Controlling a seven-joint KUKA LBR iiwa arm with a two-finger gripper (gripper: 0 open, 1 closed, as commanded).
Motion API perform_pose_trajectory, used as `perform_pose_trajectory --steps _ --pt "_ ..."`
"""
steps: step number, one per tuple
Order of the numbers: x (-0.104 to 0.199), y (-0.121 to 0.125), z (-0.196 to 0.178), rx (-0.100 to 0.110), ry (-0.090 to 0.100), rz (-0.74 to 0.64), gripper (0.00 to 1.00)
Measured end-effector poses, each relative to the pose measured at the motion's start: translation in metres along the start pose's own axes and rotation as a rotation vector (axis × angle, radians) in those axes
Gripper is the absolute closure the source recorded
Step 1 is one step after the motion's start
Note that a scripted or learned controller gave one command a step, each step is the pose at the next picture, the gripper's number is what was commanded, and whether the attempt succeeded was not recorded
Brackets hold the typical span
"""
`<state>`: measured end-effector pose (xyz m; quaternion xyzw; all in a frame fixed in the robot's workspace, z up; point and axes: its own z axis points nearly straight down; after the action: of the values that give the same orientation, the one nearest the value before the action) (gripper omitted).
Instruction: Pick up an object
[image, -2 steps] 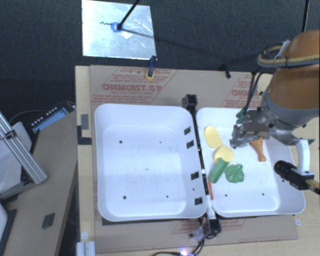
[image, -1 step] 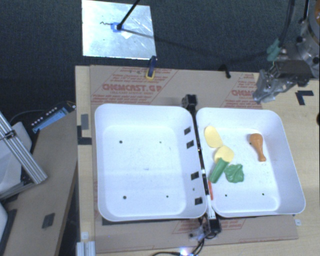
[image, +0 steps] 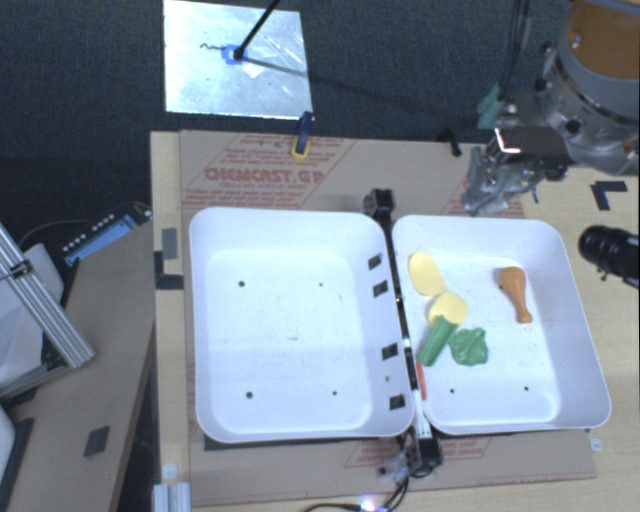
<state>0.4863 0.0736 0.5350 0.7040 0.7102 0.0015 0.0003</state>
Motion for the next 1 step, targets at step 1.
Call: perform_pose_trajectory --steps 1 --pt "0.0316 0.0003 0.0001 0.000 0.000 0.001 1.00"
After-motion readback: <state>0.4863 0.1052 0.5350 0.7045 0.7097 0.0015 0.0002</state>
